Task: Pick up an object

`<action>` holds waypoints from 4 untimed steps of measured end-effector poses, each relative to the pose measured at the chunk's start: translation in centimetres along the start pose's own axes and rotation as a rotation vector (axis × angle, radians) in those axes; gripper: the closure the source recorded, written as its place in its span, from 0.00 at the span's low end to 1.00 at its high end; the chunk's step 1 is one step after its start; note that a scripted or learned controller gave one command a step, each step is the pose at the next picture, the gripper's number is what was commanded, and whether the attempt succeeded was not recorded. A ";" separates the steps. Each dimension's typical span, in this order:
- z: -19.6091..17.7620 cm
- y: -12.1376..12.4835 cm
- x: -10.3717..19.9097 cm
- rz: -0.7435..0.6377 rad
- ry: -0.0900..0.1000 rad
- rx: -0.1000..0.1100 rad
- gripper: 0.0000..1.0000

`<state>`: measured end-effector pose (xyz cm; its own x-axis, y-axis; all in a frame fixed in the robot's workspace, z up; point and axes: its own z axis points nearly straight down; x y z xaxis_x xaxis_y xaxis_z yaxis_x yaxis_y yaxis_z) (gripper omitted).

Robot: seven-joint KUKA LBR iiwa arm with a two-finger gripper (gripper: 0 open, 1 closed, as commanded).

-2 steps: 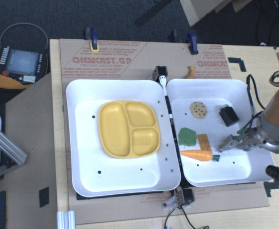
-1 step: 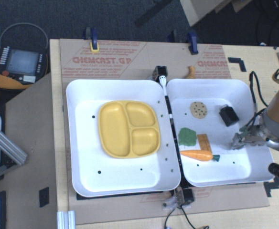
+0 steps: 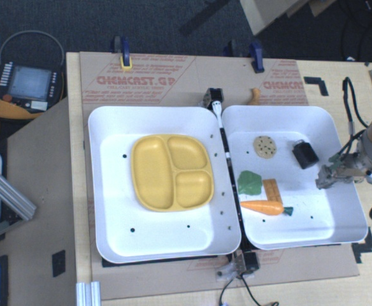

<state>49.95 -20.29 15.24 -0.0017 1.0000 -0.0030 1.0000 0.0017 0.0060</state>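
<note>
Several small items, including an orange carrot (image 3: 263,206), lie near the gripper (image 3: 329,176), whose state I cannot tell.

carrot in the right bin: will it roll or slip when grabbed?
The carrot looks tapered and rounded, so it may roll if nudged sideways. Its glossy surface suggests smooth plastic, so probably slippery and light. It lies against the tan block, which could block one side of a grasp.
</note>
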 end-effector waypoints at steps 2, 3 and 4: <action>-9.1 0.2 0.2 -0.001 0.000 0.000 1.00; -7.9 0.0 5.1 -0.003 0.005 0.008 1.00; -7.7 0.8 9.7 -0.003 0.005 0.007 1.00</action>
<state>50.64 -10.56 22.87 -0.0052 1.0000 0.0019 1.0000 0.0052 -0.0014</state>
